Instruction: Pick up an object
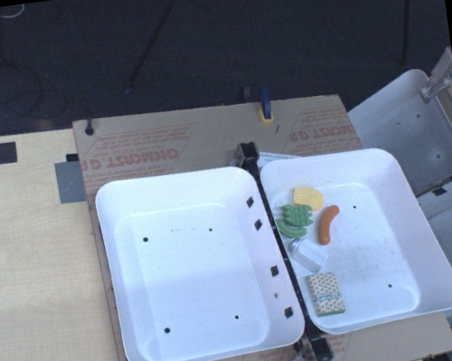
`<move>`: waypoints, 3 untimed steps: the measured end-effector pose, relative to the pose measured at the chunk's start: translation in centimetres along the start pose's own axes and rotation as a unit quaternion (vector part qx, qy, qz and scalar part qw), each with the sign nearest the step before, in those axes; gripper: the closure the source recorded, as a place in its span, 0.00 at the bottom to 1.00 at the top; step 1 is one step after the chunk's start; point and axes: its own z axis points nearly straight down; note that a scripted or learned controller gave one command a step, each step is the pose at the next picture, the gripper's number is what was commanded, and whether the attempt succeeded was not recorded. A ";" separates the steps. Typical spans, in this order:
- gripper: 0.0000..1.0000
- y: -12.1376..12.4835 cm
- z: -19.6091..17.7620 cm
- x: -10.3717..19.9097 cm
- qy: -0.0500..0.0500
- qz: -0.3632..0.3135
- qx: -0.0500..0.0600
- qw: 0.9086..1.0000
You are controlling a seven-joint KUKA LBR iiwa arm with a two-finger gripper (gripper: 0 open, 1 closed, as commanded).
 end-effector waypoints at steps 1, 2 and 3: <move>1.00 0.2 0.2 0.2 0.002 -0.002 0.010 1.000; 1.00 -3.6 16.2 8.6 0.006 -0.004 0.019 1.000; 1.00 -2.1 20.4 16.4 0.004 -0.004 0.013 1.000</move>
